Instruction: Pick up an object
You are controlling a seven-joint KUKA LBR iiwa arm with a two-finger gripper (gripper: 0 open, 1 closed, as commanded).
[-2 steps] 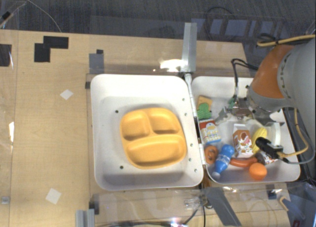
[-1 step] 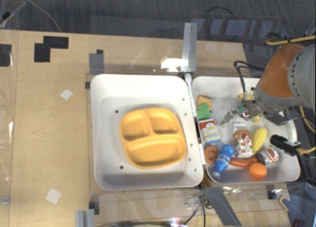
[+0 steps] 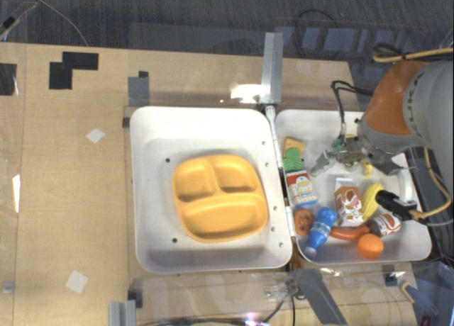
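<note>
My gripper (image 3: 328,159) hangs low over the back of the right bin (image 3: 420,245), reaching in from the right below the arm's orange band. Just left of it lies a green and yellow packet (image 3: 294,152), with a red and white carton (image 3: 301,190) in front of that. Further forward are a blue bottle (image 3: 320,228), a red sausage (image 3: 346,233), an orange (image 3: 370,246), a banana (image 3: 371,200), a brown and white packet (image 3: 347,205) and a small can (image 3: 386,226). I see nothing lifted by the gripper.
The left bin (image 3: 152,147) holds a yellow divided plate (image 3: 220,197). A metal post (image 3: 272,69) stands at the back between the two bins. Cables trail along the arm at the right bin's far side.
</note>
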